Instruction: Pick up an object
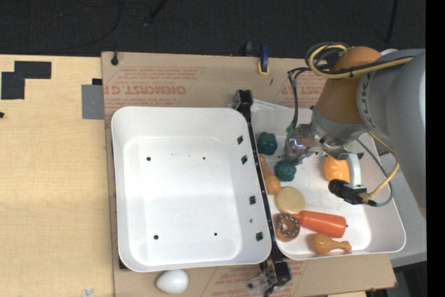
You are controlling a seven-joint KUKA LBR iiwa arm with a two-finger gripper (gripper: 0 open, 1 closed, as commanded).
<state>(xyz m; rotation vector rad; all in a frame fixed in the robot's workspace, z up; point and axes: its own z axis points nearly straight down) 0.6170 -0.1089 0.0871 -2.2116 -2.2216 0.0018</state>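
The grey arm with the orange band reached in from the right and was low over the right white plastic bin. Its claw was near the back of this bin; whether it was wide or narrow, I cannot tell. Just beside it lay two dark green round toys, one near the divider and one a little in front. Further to the front lay a beige round bun, a brown donut with sprinkles, an orange-red carrot-shaped toy and a tan pear-like piece. An orange-yellow object lay near the arm. The left white bin stood beside it. A white egg-shaped object lay on the table.
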